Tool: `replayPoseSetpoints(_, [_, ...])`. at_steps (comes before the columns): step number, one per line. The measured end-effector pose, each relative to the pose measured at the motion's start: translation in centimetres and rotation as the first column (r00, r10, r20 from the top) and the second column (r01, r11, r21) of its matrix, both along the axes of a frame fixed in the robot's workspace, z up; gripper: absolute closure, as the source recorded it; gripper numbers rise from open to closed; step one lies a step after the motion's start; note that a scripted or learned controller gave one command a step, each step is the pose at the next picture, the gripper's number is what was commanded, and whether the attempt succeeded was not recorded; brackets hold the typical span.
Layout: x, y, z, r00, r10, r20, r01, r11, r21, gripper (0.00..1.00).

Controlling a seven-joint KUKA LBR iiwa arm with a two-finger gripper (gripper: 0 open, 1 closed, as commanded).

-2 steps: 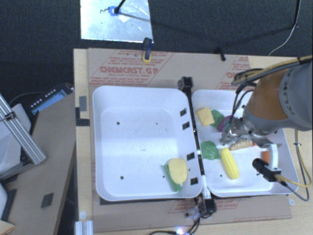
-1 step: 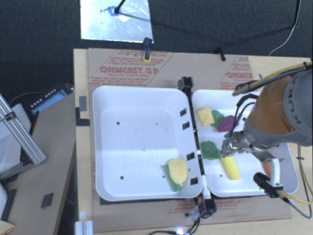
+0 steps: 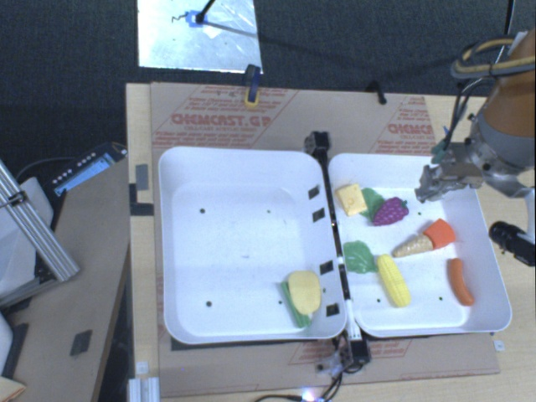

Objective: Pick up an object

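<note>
Right bin [image 3: 494, 312] holds the candidate objects. Purple grape bunch [image 3: 390, 212] sits in the upper middle, touching a green leafy piece [image 3: 371, 200] on its left; a yellow cheese block [image 3: 351, 199] lies just beside that leaf, near the bin's left wall. Below and right of the grapes, an ice-cream cone [image 3: 425, 239] with an orange top lies on its side, tip pointing left. Lower down: a green lettuce-like piece [image 3: 359, 257] by the divider, a yellow corn cob [image 3: 394, 280] touching it on the right, and an orange-red sausage [image 3: 460, 281] well apart near the right wall.

Gripper [image 3: 430, 185] hangs over the upper right part of that bin, right of the grapes and above the cone in the view. Nothing visible between the jaws; how far apart they stand cannot be told from this angle, as the grey wrist body hides most of them. Not seen touching any object. Arm's orange band [image 3: 511, 111] shows above, cables looping at the top right.

Left bin [image 3: 184, 182]: one yellow-and-green item [image 3: 301, 295] in the lower right corner, against the divider. Black clips along the shared edge between the bins.

Tabletop [image 3: 218, 115] is brown board with red printed lettering; a yellow-and-blue clamp [image 3: 251, 86] at its far edge. A shiny metal sheet [image 3: 197, 23] lies beyond, on dark carpet.
</note>
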State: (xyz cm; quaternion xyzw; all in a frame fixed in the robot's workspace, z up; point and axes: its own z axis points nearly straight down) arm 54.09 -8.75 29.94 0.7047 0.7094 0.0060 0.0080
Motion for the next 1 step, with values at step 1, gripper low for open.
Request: replayPoseSetpoints(1, [5.05, 1.62, 6.56, 1.0, 0.001, -0.008, -0.001, 1.0, 0.001, 1.0])
